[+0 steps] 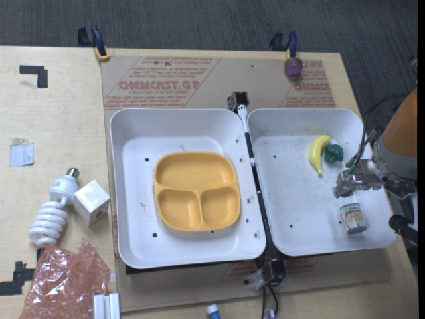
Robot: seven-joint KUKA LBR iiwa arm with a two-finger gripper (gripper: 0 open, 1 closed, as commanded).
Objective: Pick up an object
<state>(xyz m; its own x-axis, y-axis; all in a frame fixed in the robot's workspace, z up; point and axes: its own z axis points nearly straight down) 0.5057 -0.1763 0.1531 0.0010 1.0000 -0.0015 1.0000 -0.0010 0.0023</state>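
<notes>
We see a pale wooden counter [53, 118] bearing two glossy white bins. Left of the right bin [292, 238], the other bin [129, 178] holds a smooth yellow divided tray [197, 190]. Inside the right bin lie a curved banana [319, 153], a green lump [333, 153] and a small cylindrical jar [352, 217]. The gripper [346, 182] hangs between banana and jar, near the bin's right wall; whether it is released or clenched we cannot tell.

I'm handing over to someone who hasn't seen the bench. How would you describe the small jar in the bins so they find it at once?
Start at the right white bin, the one the arm reaches into. Near its front right corner, just below the gripper, stands a small jar. Unlike the yellow banana and green object farther back, it is a pale cylinder with a label.
</notes>
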